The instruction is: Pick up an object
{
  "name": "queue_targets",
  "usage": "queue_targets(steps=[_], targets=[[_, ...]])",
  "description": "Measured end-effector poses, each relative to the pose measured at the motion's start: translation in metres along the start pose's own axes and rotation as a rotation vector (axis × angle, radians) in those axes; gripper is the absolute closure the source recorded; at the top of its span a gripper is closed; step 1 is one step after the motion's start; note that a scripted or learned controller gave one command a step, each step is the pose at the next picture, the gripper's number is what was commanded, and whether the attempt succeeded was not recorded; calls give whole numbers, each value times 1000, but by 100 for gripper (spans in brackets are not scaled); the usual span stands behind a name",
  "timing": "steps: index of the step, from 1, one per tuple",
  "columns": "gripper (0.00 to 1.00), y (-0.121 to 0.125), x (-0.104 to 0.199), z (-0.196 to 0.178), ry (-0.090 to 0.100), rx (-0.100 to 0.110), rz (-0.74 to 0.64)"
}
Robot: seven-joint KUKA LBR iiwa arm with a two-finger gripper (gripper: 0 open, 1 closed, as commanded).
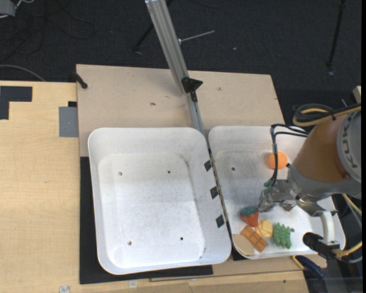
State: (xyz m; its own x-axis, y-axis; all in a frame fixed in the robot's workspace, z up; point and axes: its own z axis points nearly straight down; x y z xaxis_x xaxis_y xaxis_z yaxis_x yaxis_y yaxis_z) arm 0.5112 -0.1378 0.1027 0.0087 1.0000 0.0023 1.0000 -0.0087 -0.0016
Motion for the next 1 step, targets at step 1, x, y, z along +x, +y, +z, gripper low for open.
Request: queue_targets(steps=[1], targets=[[100, 1, 0, -42, -2, -2, -9]])
